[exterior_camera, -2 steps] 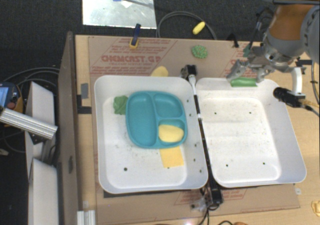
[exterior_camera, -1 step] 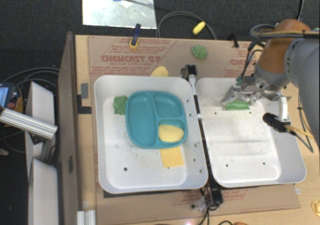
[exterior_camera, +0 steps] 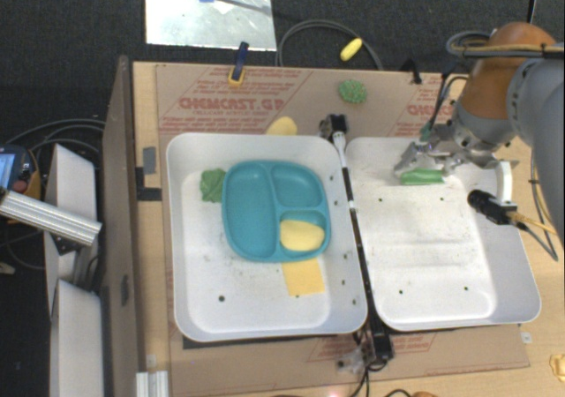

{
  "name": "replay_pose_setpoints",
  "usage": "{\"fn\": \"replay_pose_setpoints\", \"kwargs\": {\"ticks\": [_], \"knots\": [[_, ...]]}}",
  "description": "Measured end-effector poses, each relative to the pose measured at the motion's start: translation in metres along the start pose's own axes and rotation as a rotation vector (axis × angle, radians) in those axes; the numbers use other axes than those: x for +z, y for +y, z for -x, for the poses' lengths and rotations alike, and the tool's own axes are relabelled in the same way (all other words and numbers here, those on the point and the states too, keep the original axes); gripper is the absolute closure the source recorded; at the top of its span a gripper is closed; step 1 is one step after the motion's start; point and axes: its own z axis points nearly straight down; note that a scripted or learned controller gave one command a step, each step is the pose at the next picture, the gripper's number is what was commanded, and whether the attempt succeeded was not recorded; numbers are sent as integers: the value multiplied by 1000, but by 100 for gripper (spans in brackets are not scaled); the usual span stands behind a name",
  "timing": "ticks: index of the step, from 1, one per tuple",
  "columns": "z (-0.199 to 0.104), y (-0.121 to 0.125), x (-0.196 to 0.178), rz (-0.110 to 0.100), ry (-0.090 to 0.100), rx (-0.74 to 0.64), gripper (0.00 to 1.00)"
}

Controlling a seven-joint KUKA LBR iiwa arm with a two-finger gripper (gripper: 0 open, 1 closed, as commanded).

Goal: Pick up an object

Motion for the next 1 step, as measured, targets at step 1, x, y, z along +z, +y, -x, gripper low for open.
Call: {"fn": "replay_pose_setpoints", "kwargs": {"ticks": [1], "knots": [[-85,-34,-80,0,3,-8,100]]}}
